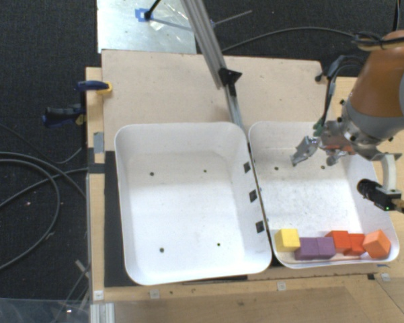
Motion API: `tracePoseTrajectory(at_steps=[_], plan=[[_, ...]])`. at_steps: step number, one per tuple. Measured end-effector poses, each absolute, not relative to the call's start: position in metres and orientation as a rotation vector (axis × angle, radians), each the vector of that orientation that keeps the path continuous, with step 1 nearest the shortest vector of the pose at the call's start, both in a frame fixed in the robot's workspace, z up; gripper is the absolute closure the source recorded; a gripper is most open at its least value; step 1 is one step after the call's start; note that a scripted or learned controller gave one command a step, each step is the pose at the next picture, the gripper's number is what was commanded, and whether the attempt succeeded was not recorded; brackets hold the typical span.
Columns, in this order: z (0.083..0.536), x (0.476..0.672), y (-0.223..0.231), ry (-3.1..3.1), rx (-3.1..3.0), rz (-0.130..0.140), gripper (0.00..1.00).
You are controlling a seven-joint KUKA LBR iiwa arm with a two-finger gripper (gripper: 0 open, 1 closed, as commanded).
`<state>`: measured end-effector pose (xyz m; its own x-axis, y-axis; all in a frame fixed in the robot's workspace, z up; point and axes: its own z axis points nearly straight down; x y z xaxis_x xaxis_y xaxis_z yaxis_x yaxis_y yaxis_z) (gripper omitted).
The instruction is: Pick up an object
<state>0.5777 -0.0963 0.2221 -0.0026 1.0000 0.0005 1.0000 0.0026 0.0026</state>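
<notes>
The right bin point(282, 180) is showing lots of bare floor. Four blocks are sitting along its near edge: yellow point(288, 239), purple point(314, 247), red point(345, 241), orange point(377, 244). The left bin point(181, 200) is lying just beside it. The arm point(383, 86) is reaching in from the right, its fingers point(305, 151) hanging above the bin's far part, holding nothing; I cannot tell if they are apart.

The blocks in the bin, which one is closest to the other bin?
The yellow block, at the left end of the row, beside the purple block; the red and orange blocks sit farther right.

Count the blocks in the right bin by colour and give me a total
Yellow block: 1
Purple block: 1
Red block: 1
Orange block: 1
Total: 4, all along the near edge of the right bin.
</notes>
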Motion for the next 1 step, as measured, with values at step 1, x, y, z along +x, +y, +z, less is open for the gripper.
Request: tracePoseTrajectory(at_steps=[1], plan=[[0.3340,0.5823,-0.1533,2.212,2.214,0.007,0.00]])
